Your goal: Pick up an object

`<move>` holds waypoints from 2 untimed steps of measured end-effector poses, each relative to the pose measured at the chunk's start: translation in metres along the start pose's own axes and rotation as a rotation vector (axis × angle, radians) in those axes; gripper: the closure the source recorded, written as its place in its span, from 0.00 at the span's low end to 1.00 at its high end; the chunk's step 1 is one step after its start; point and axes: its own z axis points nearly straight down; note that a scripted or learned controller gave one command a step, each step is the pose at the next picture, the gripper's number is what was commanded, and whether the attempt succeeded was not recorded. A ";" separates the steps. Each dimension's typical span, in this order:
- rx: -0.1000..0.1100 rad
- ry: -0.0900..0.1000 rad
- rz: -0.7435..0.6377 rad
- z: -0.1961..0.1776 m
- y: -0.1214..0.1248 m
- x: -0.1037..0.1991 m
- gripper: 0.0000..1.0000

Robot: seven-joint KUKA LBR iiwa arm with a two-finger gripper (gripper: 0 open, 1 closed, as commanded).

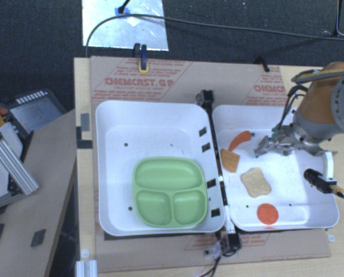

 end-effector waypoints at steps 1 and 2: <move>-0.007 -0.002 -0.001 -0.014 0.002 0.000 1.00; -0.008 -0.002 0.001 -0.060 0.002 -0.006 1.00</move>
